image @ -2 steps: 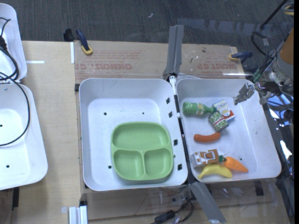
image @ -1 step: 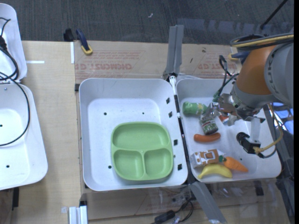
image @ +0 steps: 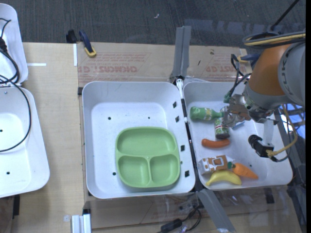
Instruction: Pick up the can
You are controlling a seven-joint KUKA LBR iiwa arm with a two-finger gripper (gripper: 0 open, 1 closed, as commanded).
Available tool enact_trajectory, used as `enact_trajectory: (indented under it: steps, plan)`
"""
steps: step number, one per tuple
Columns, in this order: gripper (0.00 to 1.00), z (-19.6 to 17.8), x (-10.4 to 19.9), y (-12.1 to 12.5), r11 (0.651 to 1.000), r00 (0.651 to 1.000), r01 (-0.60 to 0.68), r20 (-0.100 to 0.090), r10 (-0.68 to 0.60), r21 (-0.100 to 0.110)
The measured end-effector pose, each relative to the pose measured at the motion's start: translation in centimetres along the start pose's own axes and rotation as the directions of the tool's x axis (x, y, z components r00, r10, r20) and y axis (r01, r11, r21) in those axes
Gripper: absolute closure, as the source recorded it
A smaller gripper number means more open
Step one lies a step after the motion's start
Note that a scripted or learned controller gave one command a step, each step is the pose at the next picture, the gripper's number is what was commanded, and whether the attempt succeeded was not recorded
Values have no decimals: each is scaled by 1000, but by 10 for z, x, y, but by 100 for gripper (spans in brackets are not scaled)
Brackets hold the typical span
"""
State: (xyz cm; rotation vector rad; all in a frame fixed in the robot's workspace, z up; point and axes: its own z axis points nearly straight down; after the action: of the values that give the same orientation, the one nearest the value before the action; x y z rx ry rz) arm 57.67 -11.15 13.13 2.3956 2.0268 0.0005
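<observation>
Dark carpet behind a cardboard-topped desk [image: 121,62] with two white bins; arm over the right bin [image: 277,176].
Can [image: 221,128] lies at the bin's centre, bottle [image: 204,113] at its 11 o'clock, sausage [image: 215,142] at 6. Probably light, rigid and smooth: grip across its round sides. Hand [image: 232,116] sits at the can's 1 o'clock, arm reaching from 3; whether it is open or closed I cannot tell.
</observation>
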Motion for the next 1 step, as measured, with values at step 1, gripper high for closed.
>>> enact_trajectory:
  steps: [1]
  plan:
    - [100,18,2,8,979,979,-203,0,203,-22]
